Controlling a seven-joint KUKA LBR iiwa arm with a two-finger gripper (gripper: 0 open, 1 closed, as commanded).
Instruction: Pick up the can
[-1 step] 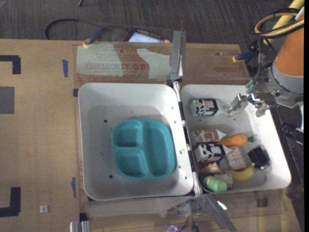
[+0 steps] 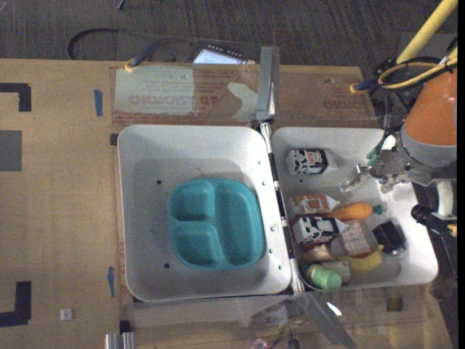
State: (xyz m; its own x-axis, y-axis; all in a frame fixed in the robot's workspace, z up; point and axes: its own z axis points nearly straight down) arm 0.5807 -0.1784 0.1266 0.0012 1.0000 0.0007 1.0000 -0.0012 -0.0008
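Claw [image 2: 369,171] above right white bin [image 2: 414,140], grip state unclear, short green can [image 2: 324,275] lying crowded by yellow banana [image 2: 365,261], cow-print cartons [image 2: 317,228], orange carrot [image 2: 353,211].

Robot lab: taped bench [image 2: 58,195], floor cables [image 2: 94,38]

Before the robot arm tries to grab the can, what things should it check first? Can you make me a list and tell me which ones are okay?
1. Can found: cannot tell. A green rounded thing lies at the right bin's near edge, but it is too blurry to name.
2. Gripper over the right bin: ok, it is near the far right side.
3. Gripper over the green thing: not ok, it is well away from it.
4. Room around the green thing: not ok. A banana and cartons crowd it.
5. Gripper holding nothing: cannot tell.
6. Left bin's teal tray out of the way: ok.
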